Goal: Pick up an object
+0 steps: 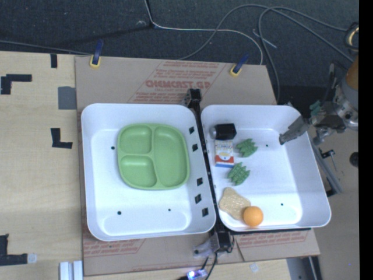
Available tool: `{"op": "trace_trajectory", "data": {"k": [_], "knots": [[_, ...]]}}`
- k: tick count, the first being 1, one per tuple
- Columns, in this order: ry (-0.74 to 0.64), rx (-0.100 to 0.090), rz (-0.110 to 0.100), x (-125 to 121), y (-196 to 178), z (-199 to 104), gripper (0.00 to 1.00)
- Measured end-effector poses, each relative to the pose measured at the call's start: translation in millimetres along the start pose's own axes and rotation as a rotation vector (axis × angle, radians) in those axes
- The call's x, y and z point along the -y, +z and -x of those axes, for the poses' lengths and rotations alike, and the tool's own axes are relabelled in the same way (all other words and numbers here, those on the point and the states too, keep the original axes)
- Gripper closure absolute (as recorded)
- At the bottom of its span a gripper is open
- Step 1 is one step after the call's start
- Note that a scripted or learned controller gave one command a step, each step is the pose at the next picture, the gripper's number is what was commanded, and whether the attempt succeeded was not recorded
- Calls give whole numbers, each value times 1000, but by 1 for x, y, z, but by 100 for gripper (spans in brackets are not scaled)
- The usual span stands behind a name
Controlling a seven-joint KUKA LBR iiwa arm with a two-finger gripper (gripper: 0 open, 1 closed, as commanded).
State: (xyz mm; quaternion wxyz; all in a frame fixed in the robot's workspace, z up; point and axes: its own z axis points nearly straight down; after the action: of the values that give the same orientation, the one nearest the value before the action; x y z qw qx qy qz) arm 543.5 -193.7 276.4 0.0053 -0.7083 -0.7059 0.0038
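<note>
Orange ball [253,216]: small, round, beside beige block [233,203].

Even, fairly bright overhead light falls across the desk [35,156], and the two white bins [99,214] come out close to blown, their walls and floors nearly merging. Shadows are soft and short, a faint grey rim beside the green plate [154,156] and the orange ball [253,216]. The dark backdrop at the top stays murky. The whole frame is slightly soft and grainy, with small items lacking fine detail.
</note>
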Motion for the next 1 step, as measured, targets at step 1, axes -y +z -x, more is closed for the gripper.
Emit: {"op": "trace_trajectory", "data": {"k": [1], "knots": [[-4,3,12,-2,-7,-1,0]]}}
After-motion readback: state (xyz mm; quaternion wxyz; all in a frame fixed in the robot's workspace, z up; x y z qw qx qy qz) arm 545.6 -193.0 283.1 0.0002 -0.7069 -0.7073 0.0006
